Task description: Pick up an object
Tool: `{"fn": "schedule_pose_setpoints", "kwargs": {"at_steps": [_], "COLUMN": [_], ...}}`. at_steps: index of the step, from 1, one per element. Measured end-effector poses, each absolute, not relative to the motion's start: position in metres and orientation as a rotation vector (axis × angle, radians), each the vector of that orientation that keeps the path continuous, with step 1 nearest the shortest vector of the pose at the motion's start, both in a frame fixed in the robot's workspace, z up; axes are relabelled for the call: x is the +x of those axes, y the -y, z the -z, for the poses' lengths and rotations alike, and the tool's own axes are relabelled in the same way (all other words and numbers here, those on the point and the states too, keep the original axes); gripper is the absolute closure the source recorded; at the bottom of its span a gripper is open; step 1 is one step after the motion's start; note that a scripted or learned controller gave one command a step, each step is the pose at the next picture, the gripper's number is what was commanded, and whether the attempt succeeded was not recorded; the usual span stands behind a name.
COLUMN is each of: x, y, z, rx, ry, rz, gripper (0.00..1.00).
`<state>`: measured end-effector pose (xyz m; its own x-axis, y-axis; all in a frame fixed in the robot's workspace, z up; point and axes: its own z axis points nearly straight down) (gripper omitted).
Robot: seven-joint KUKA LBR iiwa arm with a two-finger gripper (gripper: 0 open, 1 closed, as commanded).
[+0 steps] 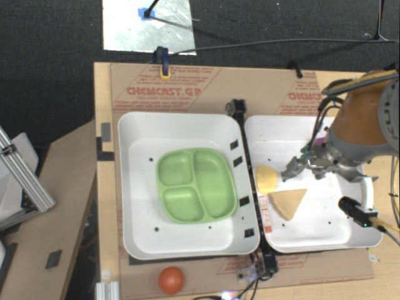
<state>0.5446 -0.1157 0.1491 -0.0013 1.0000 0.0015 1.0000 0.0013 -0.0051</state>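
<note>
Black cloth backs a brown cardboard-covered bench (187, 83) on which two shallow white bins sit side by side, divided by a dark hinged strip. From the right the grey arm with its orange band (365, 114) reaches in over the right-hand white bin (325, 236), and its two-finger gripper (294, 167) hangs low above the bin floor, angled toward the divider.

By my reading this is the approach step: the tool is nearing a target but has nothing in it. How far the fingers stand apart cannot be told from this slant; no object shows between them.

Just beyond the gripper's tip, toward the divider, lies a pale yellow rounded block (266, 179). Below the tip and slightly nearer the camera lies a tan wedge-shaped piece (289, 202), near the yellow block. Either would serve as the thing to pick up, and the yellow block looks the nearer. The next move calls for bringing the tool squarely over one piece, lowering it, and closing on it without nudging the neighbour or pushing it against the wall.

Well beyond the gripper, across the divider, the left-hand white bin (144, 236) holds a light green plastic tray with three compartments (196, 185). Outside both bins, on the bench's near edge, rests a small red-orange ball (170, 280).
</note>
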Motion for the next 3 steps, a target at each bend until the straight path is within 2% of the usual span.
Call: {"fn": "schedule_pose_setpoints", "kwargs": {"at_steps": [1, 2, 3], "x": [0.535, 0.536, 0.539], "y": [0.111, 0.112, 0.107], "z": [-0.097, -0.110, -0.154], "rx": [-2.217, -2.222, -2.220], "ry": [2.219, 2.223, 2.230], "rz": [-0.003, 0.002, 0.006], "gripper": [0.00, 1.00, 1.00]}}
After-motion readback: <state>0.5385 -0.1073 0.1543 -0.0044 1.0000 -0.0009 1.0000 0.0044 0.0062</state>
